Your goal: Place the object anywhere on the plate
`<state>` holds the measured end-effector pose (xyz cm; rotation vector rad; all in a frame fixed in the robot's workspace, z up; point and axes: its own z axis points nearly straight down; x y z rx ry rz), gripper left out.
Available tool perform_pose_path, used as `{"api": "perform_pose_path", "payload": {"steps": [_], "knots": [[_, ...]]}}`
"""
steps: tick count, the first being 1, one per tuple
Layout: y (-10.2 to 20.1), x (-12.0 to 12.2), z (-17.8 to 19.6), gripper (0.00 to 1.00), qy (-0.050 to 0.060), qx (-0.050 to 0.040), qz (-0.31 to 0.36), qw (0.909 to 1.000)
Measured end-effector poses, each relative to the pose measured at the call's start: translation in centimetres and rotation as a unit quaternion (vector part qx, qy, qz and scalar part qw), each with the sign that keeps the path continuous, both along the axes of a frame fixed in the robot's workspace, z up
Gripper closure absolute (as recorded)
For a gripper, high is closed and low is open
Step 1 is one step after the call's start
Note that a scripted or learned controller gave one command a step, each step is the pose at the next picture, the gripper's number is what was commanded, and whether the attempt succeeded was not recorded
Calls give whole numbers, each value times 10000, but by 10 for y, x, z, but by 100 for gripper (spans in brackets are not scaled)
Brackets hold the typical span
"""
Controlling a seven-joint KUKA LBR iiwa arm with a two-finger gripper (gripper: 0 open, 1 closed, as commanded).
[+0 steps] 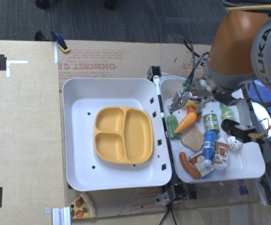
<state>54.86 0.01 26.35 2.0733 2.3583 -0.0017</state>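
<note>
A yellow plate [124,135] with three compartments lies in the middle of the left white bin [74,125]. My gripper [184,101] hangs low over the upper left part of the right bin [252,165]. It is just above the top of an orange toy carrot [187,119]. The carrot lies tilted on the bin floor, and I cannot tell whether the gripper touches it. The arm's grey wrist and orange band cover the bin's upper right part.
Around the carrot lie a green vegetable [172,126], a bread slice [192,138], a red sausage [189,165], a blue bottle [209,145], a green can [211,122], a small carton [221,154] and a white die [234,143]. A ridge [162,125] divides the two bins.
</note>
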Motion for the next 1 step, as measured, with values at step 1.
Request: {"api": "perform_pose_path", "payload": {"steps": [1], "knots": [[0,0,0,0,-1,0,-4,10000]]}}
